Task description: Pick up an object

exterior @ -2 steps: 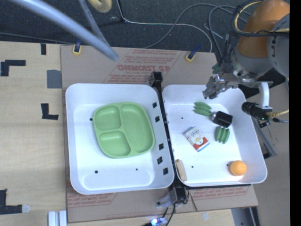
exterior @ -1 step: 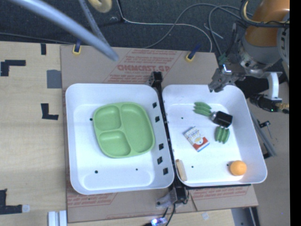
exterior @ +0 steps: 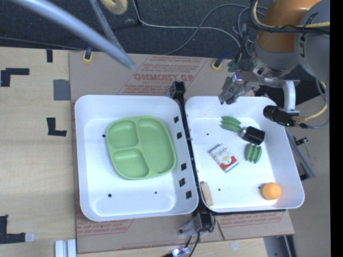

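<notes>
**Desk:** Where is the gripper (exterior: 231, 92)?

**Photographer:** Upper right of frame, hanging over the far rim of the right bin (exterior: 278, 194). Whether it is open or closed can't be told from this angle.

**Desk:** And the candidates?

**Photographer:** All right of centre: a green pod piece (exterior: 231, 123) just below the tool, a black block (exterior: 253, 135), another green piece (exterior: 253, 153), a small carton (exterior: 224, 157), an orange ball (exterior: 271, 191) at lower right (the left bin holds a green divided plate (exterior: 141, 146)).

**Desk:** Risks?

**Photographer:** Likely a descent onto the rim, or the crowded pod and block spoiling the grasp.
</notes>
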